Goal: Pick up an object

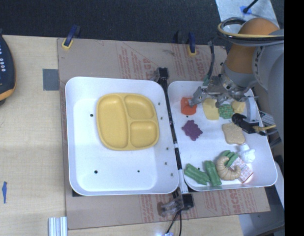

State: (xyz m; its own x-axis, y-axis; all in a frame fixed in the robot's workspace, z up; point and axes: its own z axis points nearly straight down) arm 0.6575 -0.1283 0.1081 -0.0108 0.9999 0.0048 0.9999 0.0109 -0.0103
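Gripper [210, 96] hangs low over the far edge of the right bin [211, 149], on the end of the grey arm [262, 63] reaching in from the right; how wide it stands cannot be told, and nothing shows gripped in it. Just beneath it, along that far edge, lie a red piece [188, 106], a yellow block [210, 110] and a knobbly green piece [226, 111], close together. A purple piece [192, 130] lies near the bin's middle, and a tan slice [233, 133] toward the right edge. Green pods [203, 173] and a ring-shaped pastry [228, 165] lie along the near edge. The left bin [83, 146] carries a yellow divided plate [127, 120] toward its far edge.
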